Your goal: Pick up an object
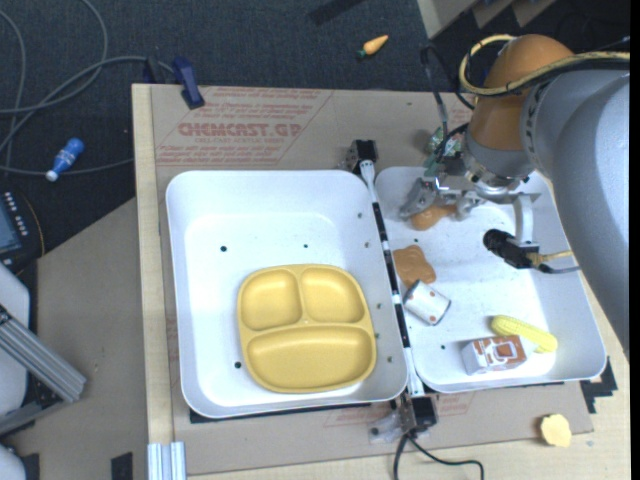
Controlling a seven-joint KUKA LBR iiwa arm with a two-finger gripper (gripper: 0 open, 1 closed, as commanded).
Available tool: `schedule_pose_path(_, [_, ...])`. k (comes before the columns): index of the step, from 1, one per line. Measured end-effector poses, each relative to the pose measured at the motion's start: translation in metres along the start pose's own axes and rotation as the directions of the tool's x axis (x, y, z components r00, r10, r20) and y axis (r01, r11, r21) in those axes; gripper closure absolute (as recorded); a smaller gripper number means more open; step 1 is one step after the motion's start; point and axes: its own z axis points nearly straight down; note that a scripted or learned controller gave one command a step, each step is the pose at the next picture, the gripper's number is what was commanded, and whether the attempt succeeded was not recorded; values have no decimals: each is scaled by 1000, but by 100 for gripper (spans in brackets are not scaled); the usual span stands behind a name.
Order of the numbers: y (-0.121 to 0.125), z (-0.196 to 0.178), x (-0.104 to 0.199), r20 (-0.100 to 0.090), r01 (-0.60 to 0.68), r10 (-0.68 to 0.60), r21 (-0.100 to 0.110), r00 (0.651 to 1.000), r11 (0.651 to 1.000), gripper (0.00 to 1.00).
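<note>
Camera view: we see end effector [443, 200] low over back left corner of right shallow white bin [562, 298], just above small orange-brown lump [430, 218]. We cannot tell whether it is spread or pressed together.

Same bin also holds:
- flat brown piece [412, 263]
- white-grey scrap [428, 305]
- yellow corn cob [524, 333]
- small orange-white carton [495, 354]

Left shallow white bin [200, 228] holds yellow divided plastic plate [303, 326]. Both bins sit on desk [250, 128].
</note>
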Motion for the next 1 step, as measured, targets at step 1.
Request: schedule_pose_path(1, [-2,-9,0,-1,-1,1,11,1000,1000,100])
